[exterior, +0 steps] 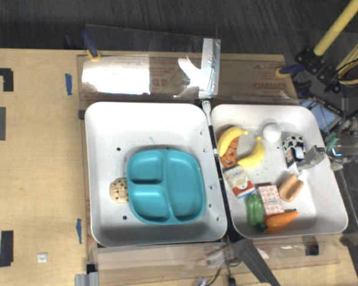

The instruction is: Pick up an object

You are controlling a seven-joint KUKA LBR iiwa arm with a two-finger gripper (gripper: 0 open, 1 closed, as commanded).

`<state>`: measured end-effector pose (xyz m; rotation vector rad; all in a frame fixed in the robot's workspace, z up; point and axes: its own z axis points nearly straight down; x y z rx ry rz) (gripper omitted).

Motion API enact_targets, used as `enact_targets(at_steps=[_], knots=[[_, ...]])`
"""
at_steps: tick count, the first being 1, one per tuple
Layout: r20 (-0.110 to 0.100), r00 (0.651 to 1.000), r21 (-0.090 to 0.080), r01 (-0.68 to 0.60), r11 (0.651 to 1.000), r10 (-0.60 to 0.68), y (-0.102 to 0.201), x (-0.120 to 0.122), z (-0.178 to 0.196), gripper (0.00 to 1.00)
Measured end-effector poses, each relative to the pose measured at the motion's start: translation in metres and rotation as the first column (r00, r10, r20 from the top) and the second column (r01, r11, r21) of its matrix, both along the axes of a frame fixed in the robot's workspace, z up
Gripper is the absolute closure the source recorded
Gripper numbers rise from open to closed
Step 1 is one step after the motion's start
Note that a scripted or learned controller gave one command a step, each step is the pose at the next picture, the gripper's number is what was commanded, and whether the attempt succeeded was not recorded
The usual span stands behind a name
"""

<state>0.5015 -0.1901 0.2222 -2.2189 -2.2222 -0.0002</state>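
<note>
Beside the tiger, banana lying diagonally

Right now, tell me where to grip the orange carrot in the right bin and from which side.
Grip the carrot across its thick middle, coming straight down from above. It lies flat, pointing toward the bin's right wall, with a green vegetable at its left end, so closing across its narrow width probably leaves most room.

Wooden bench, two white bins — left bin, right bin — touching, side by side
</note>
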Motion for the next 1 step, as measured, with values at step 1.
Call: enact_targets(at_steps=[1], knots=[[0.006,0.995,-0.004,-0.104,0.995,0.104,-0.0341,0.0130,0.0527,0.00]])
